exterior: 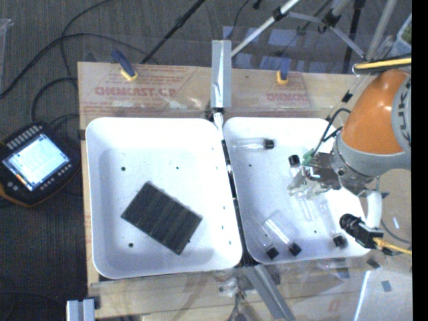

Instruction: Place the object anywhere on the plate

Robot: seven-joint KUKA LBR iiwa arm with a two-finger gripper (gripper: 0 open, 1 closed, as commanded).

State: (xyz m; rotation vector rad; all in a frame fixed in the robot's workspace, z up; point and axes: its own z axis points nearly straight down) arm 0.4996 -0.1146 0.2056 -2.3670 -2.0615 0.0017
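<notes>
We see a dark grey carpet (80, 19) crossed by black cables (73, 35) on the far left. A handheld control pendant (35, 160) with a lit screen lies at left. Tripod legs (321, 12) stand far right, behind the plywood bench (154, 85).

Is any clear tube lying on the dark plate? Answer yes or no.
No. The dark plate lies bare in the left bin; the clear tubes lie in the right bin.

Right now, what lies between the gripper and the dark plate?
In the camera view, bare white floor, then the bins' shared rims, separate the gripper from the dark plate.
</notes>
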